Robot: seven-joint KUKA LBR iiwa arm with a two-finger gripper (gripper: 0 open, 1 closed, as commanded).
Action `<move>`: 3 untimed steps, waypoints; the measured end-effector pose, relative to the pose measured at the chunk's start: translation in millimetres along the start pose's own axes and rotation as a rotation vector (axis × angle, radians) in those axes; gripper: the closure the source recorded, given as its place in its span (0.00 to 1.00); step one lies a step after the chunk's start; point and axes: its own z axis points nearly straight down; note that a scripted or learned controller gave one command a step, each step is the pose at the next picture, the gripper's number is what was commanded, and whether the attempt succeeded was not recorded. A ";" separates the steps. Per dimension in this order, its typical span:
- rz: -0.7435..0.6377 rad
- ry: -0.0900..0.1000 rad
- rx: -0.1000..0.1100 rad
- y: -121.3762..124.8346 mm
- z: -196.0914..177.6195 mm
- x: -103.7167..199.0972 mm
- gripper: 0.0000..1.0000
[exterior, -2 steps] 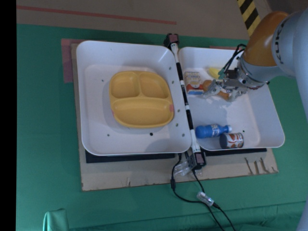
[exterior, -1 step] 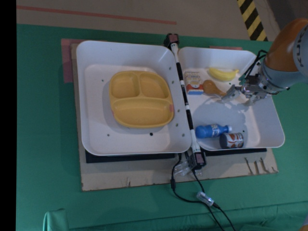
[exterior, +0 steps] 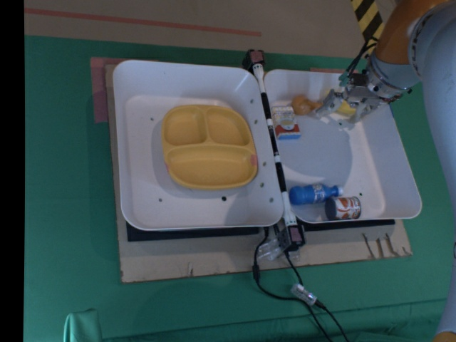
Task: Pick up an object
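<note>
Cables [exterior: 285, 280] trail across the green cloth [exterior: 64, 191] at the near edge, running up to the black strip [exterior: 273, 144] that divides the two white bins. Left bin [exterior: 142, 198]: a yellow divided tray [exterior: 208, 147] with three compartments lies flat near its middle. Right bin [exterior: 385, 169]: at the near end, a blue bottle [exterior: 315, 193] lies on its side with its cap pointing right, and just beside it to the right a small can [exterior: 344, 207] with a red-and-white label also lies on its side. Toward the far left of this bin, close to the divider, a small red-and-white carton [exterior: 285, 122] rests on the floor; an orange rounded object [exterior: 305, 105] sits just beyond it to the right.

Arm: the grey arm with its orange band [exterior: 402, 23] enters from the far right, and the gripper [exterior: 342, 112] hangs over the far part of the right bin, just right of the orange object. A yellow item [exterior: 346, 108] shows amid the gripper's metal parts; whether the fingers are apart, together or clamped on it cannot be told from this view.
</note>
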 end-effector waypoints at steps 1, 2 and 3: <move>0.004 -0.014 -0.017 3.5 -19.4 -4.0 1.00; 0.004 -0.007 0.035 45.8 -0.4 61.4 1.00; 0.006 -0.019 0.035 44.3 1.0 54.3 0.00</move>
